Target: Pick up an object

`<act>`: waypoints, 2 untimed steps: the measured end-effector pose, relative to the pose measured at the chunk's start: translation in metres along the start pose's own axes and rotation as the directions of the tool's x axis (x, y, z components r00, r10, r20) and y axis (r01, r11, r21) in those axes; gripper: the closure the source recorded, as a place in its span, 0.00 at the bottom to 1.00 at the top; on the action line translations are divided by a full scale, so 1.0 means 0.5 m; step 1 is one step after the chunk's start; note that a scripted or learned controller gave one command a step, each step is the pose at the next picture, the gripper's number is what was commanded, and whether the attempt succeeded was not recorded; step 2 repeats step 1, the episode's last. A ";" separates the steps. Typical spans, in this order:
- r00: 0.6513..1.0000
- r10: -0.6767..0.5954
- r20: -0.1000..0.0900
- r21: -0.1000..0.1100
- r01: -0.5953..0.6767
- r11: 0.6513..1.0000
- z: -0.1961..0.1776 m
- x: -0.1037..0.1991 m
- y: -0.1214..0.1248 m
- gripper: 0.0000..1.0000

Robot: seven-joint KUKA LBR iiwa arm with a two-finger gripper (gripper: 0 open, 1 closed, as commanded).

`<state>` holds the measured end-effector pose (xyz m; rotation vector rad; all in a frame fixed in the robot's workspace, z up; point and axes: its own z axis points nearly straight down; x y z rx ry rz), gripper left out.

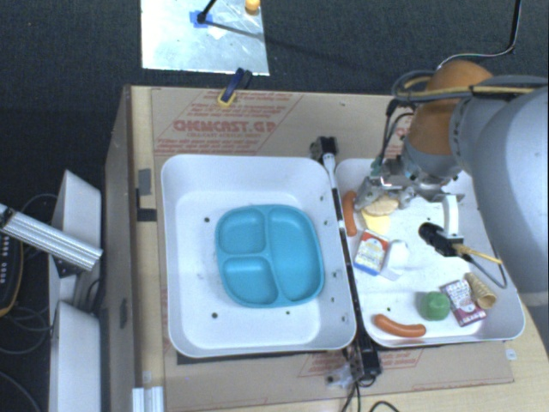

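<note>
Up at the right bin's (515, 316) upper left corner, your hand (383, 191) hung low over a pale yellow food piece (378, 206); whether it gripped anything, you could not tell. A blue divided plate (268, 256) sat in the left bin (184, 191).

Two shallow white bins (184, 230) look smooth matt plastic, the blue sectioned tray (268, 254) glossy plastic, the brown printed sheet (232, 123) on the tabletop matt cardboard, the grey floor square (202, 26) shiny like metal.
</note>
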<state>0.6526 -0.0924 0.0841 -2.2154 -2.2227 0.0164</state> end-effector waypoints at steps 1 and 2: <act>1.000 -0.001 -0.001 -0.002 0.001 1.000 -0.022 0.002 0.002 1.00; 1.000 -0.001 -0.001 -0.002 0.001 1.000 -0.022 0.002 0.002 1.00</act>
